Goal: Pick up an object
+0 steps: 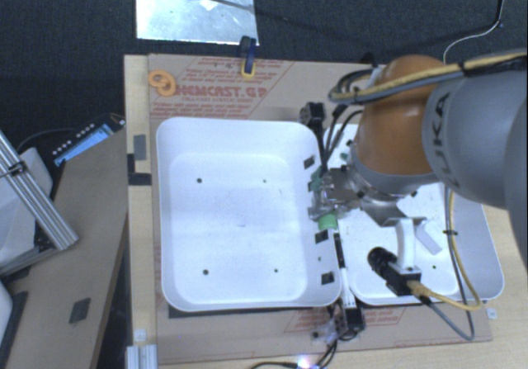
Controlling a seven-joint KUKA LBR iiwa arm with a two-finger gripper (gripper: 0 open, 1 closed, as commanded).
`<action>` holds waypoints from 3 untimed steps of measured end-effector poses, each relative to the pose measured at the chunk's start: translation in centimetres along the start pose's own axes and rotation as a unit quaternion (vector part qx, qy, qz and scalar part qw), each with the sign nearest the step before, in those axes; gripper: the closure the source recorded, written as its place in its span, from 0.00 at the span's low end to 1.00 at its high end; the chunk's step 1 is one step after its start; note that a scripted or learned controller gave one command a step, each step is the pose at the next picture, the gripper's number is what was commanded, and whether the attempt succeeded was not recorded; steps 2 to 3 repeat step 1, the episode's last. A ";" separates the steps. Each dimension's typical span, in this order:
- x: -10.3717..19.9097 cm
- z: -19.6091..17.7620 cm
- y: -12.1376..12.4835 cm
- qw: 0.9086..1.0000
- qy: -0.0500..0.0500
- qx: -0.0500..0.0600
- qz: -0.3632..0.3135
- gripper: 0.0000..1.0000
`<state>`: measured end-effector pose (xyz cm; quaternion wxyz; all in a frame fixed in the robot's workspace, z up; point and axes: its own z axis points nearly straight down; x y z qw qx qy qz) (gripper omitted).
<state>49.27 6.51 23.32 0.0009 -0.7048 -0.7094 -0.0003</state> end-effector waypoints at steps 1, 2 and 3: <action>1.8 -9.4 -0.5 1.000 0.001 -0.006 0.000 1.00; 1.8 -9.4 -0.5 1.000 0.001 -0.006 0.000 1.00; 1.8 -9.4 -0.5 1.000 0.001 -0.006 0.000 1.00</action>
